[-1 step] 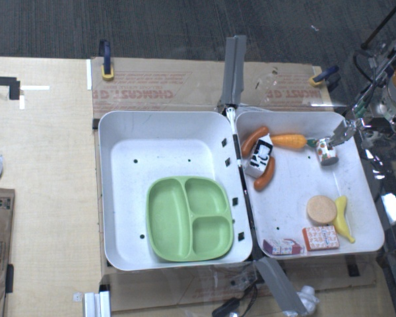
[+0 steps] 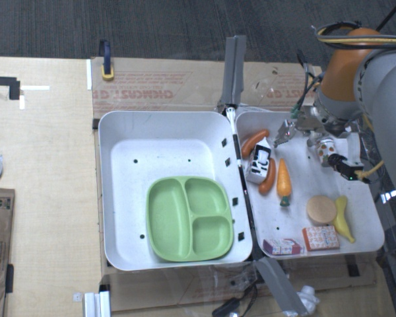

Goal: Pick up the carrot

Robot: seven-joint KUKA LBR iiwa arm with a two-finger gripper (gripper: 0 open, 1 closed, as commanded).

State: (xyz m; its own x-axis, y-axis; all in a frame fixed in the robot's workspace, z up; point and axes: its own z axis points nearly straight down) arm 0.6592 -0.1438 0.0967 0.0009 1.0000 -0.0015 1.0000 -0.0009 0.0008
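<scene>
Overhead, the gripper [image 2: 285,133] hovers with its fingers apart and nothing between them near the right bin's [image 2: 366,207] back edge, while the carrot [image 2: 284,179] lies mid-bin beside a sausage [image 2: 269,175].

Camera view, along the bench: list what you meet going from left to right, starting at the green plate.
green divided plate → black-and-white carton → carrot → round tan disc → banana
</scene>
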